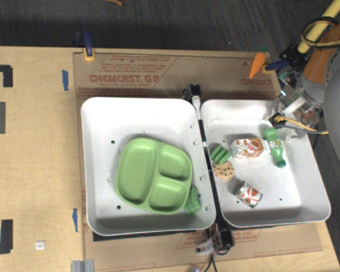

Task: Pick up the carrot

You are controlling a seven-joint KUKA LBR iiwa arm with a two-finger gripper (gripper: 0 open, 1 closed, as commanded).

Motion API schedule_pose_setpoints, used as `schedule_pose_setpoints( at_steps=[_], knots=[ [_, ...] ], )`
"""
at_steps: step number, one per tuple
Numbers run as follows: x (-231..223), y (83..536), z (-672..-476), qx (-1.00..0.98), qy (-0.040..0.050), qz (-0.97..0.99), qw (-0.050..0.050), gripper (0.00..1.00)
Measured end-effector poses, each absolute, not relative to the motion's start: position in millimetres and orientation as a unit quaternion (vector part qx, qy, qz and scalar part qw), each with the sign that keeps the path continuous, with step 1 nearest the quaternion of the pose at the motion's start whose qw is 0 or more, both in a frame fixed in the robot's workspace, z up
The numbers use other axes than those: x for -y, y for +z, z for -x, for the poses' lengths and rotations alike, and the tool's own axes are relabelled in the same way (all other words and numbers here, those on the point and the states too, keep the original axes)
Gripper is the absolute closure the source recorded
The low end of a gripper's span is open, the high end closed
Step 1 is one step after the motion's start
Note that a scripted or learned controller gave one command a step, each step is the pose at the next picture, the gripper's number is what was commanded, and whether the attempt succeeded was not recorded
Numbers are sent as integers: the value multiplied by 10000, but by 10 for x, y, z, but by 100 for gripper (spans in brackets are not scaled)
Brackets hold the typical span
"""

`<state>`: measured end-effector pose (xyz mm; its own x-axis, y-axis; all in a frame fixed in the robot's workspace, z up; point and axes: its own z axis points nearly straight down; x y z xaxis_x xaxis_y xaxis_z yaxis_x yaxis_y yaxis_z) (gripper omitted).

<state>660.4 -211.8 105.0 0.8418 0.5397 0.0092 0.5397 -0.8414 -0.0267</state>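
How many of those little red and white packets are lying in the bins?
2, both in the right bin: one packet near the middle beside the green bottle, the other packet nearer the front. None seems hidden.

We saw an orange carrot [257, 64] with a green top on tan cardboard [124, 75] with red print. Both bins were white: left bin [96, 152], right bin [306, 200]. The divided plate [154, 175] was light green. A green bottle [276, 147] had a white label. Two packets were white with red-brown pattern: one [247, 148], another [249, 194]. There was a green-striped piece [219, 153] and a tan cookie with dark spots [223, 170]. The arm [320, 61] showed orange and grey, with a yellow hose [326, 17]. Blue clamp [88, 43], blue tape [64, 79], dark carpet [215, 10].
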Motion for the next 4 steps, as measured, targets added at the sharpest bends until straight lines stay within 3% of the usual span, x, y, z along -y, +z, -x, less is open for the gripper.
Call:
schedule_pose_setpoints(
  at_steps=[1,2,3,4],
  knots=[
    [2180,1142,-6596,2829,-1,9591,31,100],
    [2175,1244,-6600,2846,3,9586,30,100],
    [1679,1513,-6542,1649,13,9863,12,100],
    [1777,1355,-6541,2083,0,9781,4,100]
  ],
)
